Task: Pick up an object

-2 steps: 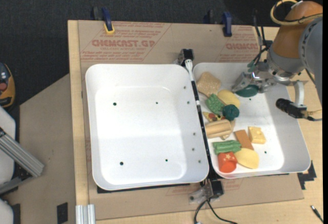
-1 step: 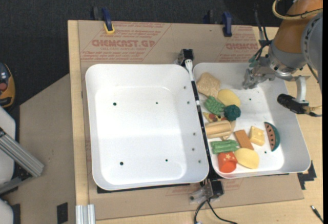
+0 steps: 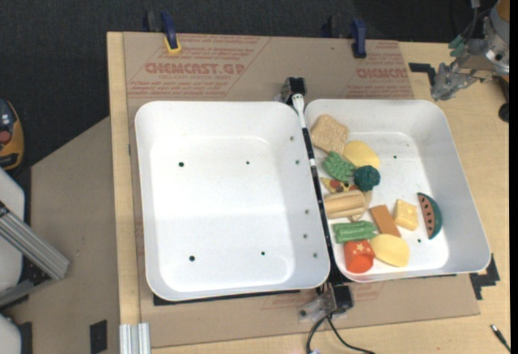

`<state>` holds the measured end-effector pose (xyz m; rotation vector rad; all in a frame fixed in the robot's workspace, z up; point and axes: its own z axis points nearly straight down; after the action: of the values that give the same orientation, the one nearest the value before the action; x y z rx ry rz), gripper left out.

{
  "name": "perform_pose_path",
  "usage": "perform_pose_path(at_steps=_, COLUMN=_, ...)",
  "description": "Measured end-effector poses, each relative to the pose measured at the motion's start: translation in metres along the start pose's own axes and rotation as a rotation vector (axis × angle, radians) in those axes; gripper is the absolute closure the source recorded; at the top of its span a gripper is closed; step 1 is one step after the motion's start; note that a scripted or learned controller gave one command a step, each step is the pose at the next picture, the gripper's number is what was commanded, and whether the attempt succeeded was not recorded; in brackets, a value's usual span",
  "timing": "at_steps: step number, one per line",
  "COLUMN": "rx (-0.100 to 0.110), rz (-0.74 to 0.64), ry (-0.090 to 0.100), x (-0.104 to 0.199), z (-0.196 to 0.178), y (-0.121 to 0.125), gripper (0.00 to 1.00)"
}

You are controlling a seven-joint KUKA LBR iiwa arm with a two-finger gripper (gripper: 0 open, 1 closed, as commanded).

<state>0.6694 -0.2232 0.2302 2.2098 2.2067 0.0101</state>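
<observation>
End effector (image 3: 447, 82) sits beyond the right bin (image 3: 453, 182), blurred; finger state can't be told.

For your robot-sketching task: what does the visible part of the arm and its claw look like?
At the view's upper right edge, the claw looks like dull grey metal with slim dark fingers. Behind it sits a bulkier grey-and-white wrist section with a dark cable looping above. Finer detail is too small to tell.

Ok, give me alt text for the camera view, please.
Two white bins sit side by side: the right bin holds a pile of toy food, including a watermelon slice and a tomato. The end effector sits above the bin's upper right corner.
</observation>
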Motion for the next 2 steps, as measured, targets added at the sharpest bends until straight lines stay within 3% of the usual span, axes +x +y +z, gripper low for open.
perform_pose_path(at_steps=1, rx=0.005, rz=-0.003, ry=0.004, x=-0.002, z=-0.079, y=0.000, gripper=1.00)
perform_pose_path(at_steps=2, rx=0.022, rz=-0.012, ry=0.016, x=0.119, z=-0.023, y=-0.008, gripper=1.00)
